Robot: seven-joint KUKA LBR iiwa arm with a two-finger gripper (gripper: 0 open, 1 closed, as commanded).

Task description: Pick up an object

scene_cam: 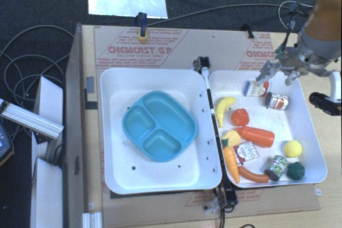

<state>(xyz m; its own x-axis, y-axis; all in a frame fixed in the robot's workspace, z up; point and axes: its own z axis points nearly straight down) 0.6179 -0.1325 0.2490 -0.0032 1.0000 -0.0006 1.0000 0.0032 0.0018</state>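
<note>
My gripper [278, 74] hangs over the far edge of the right bin [312, 131], open, with nothing between its fingers [265, 70]. Just below it lie a small white and blue carton [255, 88] and a red and white can [277, 101] on its side. Further down the bin are a banana [224, 109], a red tomato [240, 116], a long orange-red piece [257, 136], corn [231, 140], a carrot [231, 164], a small red box [247, 152], a sausage [253, 175], a green can [276, 166], a lemon [292, 148] and broccoli [295, 170].
The left bin [117, 88] holds a blue divided plate [159, 125]. A ridge [211, 120] separates the two bins. Cables run across the bench behind the bins, and a black part [325, 103] sticks in at the right edge.
</note>
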